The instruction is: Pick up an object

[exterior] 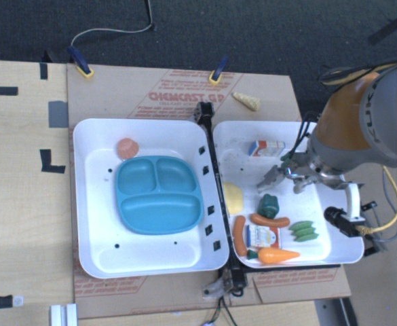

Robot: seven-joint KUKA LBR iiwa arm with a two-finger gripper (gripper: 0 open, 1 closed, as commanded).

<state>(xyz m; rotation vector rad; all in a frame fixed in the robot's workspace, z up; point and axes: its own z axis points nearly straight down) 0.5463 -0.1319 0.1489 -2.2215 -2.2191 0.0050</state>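
My gripper (283, 183) hovers over the middle of the right bin (334, 250), with its fingers spread open and nothing between them. Just below it sits a dark green pepper (269, 206). A small white carton (266, 147) lies up-left of the gripper. Toward the bin's front lie an orange sausage (271, 221), a second sausage (239, 233), a white packet (262, 237), a carrot (278, 255) and a green pea pod (304, 231). A pale yellow piece (233, 197) rests by the bin's left wall.
The left bin (89, 182) holds a blue divided plate (160, 193) and a pink round piece (127, 148) at its back left. A beige item (246, 100) lies on the cardboard behind the right bin. Clamps (218, 75) hold the cardboard's far edge.
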